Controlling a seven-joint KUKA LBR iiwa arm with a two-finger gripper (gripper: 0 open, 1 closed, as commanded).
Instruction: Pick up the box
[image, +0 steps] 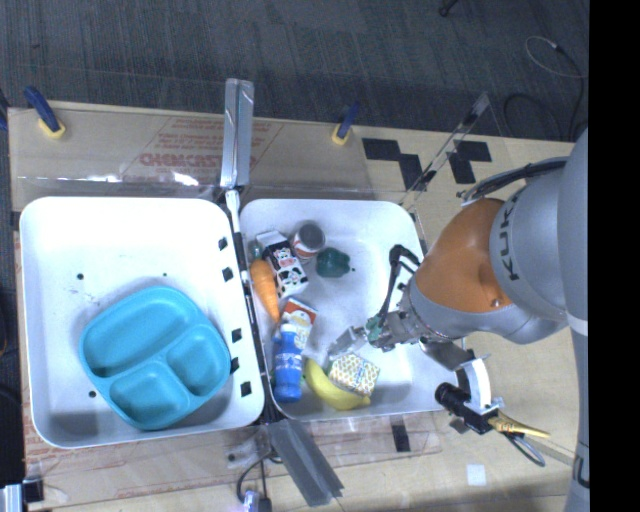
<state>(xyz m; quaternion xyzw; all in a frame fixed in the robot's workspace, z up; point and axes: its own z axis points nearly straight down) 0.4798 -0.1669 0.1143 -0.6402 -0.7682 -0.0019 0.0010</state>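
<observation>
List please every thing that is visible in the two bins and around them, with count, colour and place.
left bin: 1, white, left half of the bench
right bin: 1, white, beside the left bin
divided plate: 1, light blue, in the left bin, near its front
box: 1, yellow and white pattern, front of the right bin, touching the banana
banana: 1, yellow, front of the right bin
bottle: 1, blue, by the right bin's left wall
carrot: 1, orange, by the same wall
can: 1, grey, back of the right bin
round object: 1, dark green, beside the can
clamps: 2, blue, back edge of the bench
arm: 1, grey and orange, from the right
gripper: 1, dark, just above the box
</observation>
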